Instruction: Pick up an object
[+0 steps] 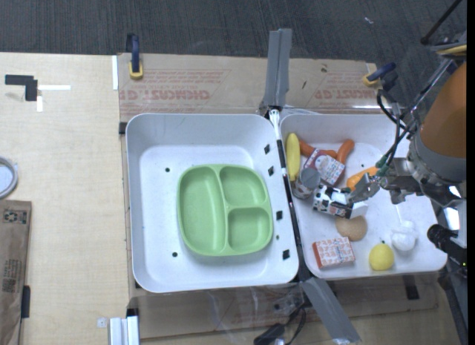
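Far to the claw's left, the left shallow white plastic bin [141, 210] holds one pale green three-compartment plastic tray [225, 209], lying flat and well apart from everything the arm could reach now. The right shallow white bin [415, 262] holds the candidates for picking. Counting leftward from the claw: one yellow banana-shaped toy [293, 155] along the bin's left wall, one grey crumpled lump [307, 182] just beside it, one red-and-white packet [327, 165], and two orange carrot-like pieces [346, 148] behind it. Directly at the claw lies one black-and-white patterned small box [331, 202]. Below it sit one tan rounded lump [352, 228], one red-and-white printed carton [332, 251], one yellow lemon-shaped ball [381, 256] and one white crumpled wad [404, 239].

The grey gripper [364, 190] reaches in from the right, low over the patterned box, with something orange right at its tip; whether its fingers are parted or closed on anything I cannot tell.

The crowding is the risk. The box touches neighbours on its left, so a closing claw could likely catch an edge only, or nudge the pile sideways and come up bare.
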You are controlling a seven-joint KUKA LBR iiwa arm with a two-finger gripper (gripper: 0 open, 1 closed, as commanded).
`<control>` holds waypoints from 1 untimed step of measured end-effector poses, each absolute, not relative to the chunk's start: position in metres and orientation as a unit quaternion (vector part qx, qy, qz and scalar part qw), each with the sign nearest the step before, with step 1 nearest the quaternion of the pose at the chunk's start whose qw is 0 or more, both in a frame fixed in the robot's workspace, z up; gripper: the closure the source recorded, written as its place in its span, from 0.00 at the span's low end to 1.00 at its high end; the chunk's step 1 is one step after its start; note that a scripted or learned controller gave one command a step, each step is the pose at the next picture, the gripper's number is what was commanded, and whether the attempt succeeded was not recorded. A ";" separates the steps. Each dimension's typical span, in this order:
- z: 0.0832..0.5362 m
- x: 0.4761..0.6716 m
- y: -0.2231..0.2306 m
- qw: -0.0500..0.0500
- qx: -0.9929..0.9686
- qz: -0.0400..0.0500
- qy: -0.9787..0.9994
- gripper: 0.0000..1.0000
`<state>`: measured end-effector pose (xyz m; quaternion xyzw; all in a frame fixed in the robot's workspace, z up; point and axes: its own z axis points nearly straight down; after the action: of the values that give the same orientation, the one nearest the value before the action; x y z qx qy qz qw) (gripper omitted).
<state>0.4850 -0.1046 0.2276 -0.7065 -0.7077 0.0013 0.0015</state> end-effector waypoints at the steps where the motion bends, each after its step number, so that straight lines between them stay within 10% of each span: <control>1: 0.160 0.579 -0.125 0.001 -0.654 0.001 -0.756 0.00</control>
<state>0.5788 -0.1248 0.1596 -0.6543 -0.7562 0.0008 0.0006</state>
